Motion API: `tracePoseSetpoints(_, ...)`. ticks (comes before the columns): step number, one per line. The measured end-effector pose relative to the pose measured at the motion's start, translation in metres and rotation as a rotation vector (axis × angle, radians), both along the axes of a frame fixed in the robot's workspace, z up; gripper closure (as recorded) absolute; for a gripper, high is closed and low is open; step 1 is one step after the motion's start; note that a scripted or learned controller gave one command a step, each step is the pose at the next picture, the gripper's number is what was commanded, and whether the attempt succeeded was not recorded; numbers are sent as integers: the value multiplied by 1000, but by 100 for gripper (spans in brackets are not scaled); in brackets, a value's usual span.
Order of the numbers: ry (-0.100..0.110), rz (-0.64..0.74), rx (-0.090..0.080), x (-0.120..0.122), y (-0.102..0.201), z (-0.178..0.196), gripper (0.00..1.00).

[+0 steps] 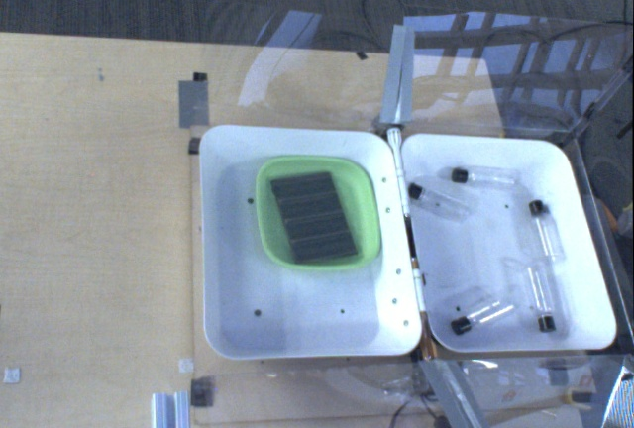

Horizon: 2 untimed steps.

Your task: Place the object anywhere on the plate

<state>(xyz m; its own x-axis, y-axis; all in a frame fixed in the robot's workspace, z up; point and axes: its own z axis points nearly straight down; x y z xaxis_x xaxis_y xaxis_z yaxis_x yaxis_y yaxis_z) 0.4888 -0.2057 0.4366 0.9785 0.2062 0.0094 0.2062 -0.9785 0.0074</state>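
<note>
A square green plate (368,209) sits in the upper middle of the left white bin (297,317). A dark grey ribbed rectangular block (314,216) lies flat on the plate, turned slightly clockwise and covering most of its floor. The block lies within the plate's raised rim.
The right white bin (495,253) holds several clear tubes with black caps, such as one at the back (482,177), one at the right (546,233) and one at the front (482,314). A grey metal post (398,79) stands behind the seam between the bins.
</note>
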Motion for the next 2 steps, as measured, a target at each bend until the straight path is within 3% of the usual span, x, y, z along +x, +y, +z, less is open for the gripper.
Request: tracePoseSetpoints(2, 1, 1, 0, 1, 0, 0, 0)
